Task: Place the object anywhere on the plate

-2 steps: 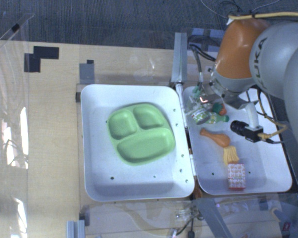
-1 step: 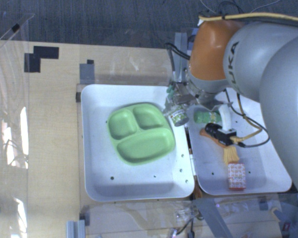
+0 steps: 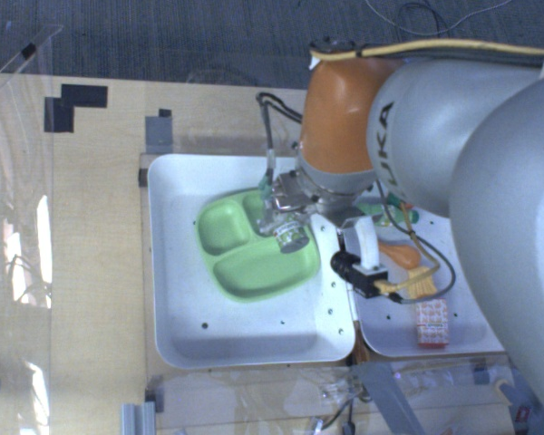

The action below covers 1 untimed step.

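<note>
Gripper (image 3: 286,229) sat over the plate (image 3: 245,275) in the left bin (image 3: 172,270); couldn't tell the jaw state or any hold. Orange object (image 3: 401,255) and pink block (image 3: 432,323) lay in the right bin (image 3: 462,338).

A pale green divided plate (image 3: 254,256) lies in the white left bin (image 3: 177,270), while at about three o'clock the right bin (image 3: 471,338) holds an orange piece (image 3: 401,255) and a pinkish, perhaps checkered block (image 3: 432,323).
</note>
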Tool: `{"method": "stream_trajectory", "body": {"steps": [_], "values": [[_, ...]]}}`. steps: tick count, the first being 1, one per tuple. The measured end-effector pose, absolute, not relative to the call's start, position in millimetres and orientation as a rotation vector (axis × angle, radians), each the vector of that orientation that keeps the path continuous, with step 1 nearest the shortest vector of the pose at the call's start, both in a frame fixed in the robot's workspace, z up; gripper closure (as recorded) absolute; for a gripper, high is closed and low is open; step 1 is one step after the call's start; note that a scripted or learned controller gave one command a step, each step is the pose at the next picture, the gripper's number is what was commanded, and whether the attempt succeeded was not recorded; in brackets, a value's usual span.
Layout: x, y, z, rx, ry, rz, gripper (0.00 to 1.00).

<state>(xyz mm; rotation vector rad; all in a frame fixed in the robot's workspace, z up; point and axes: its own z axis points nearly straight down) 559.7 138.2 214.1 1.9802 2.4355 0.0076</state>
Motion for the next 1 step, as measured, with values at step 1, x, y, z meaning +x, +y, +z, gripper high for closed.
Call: {"method": "stream_trajectory", "body": {"steps": [1], "values": [[559.7, 137.8, 214.0, 1.981, 2.435, 0.007, 0.00]]}}
